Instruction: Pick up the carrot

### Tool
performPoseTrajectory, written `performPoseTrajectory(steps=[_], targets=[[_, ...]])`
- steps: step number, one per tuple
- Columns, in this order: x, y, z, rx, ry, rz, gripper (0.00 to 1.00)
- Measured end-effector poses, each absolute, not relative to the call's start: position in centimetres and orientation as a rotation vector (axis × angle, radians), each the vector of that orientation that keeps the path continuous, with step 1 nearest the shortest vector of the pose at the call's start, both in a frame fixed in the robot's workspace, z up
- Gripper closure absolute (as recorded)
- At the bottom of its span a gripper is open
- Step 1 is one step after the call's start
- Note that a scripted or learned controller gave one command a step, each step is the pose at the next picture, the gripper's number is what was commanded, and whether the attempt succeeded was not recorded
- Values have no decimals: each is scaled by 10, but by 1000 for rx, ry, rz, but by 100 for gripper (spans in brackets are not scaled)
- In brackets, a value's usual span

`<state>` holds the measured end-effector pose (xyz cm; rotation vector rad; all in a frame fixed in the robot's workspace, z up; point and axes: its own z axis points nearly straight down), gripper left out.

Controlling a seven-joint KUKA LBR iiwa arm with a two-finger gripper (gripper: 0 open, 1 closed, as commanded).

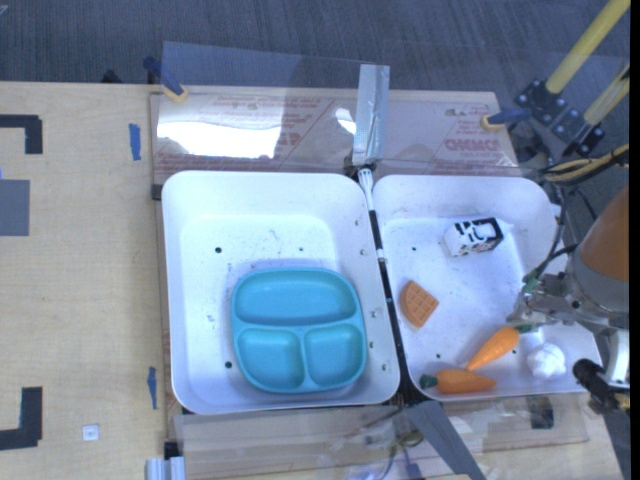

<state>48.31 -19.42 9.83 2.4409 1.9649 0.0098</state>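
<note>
Two white bins are sitting side by side on the wooden surface [70,298]. The left bin [190,218] is holding a blue plate [297,330] with three parts, and it is lying toward the near side of that bin.

The right bin [440,203] is holding several small toys. A little black and white carton [472,235] is lying on its side near the far wall. A flat orange waffle [418,303] is lying near the wall between the two bins. A carrot [462,381] with a green tip is lying flat along the near wall, with the green end pointing left. A second, shorter orange carrot piece [494,349] is lying tilted just above it, with its thick end up and to the right. A white fuzzy ball [546,360] is sitting near the right wall, just beside that piece.

The gripper [535,308] is reaching in over the right side of the right bin. Its tip is sitting right by the thick end of the tilted carrot piece, just above the white ball. I cannot tell if the fingers are apart or together, or if they are touching the piece. The long carrot is lying a little lower and to the left, apart from the gripper.

A clear sheet [260,108] is standing behind both bins.
</note>
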Motion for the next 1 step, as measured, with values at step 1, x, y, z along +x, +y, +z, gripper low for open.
performPoseTrajectory(steps=[1], targets=[[481,-151,87,2723,1557,6,100]])
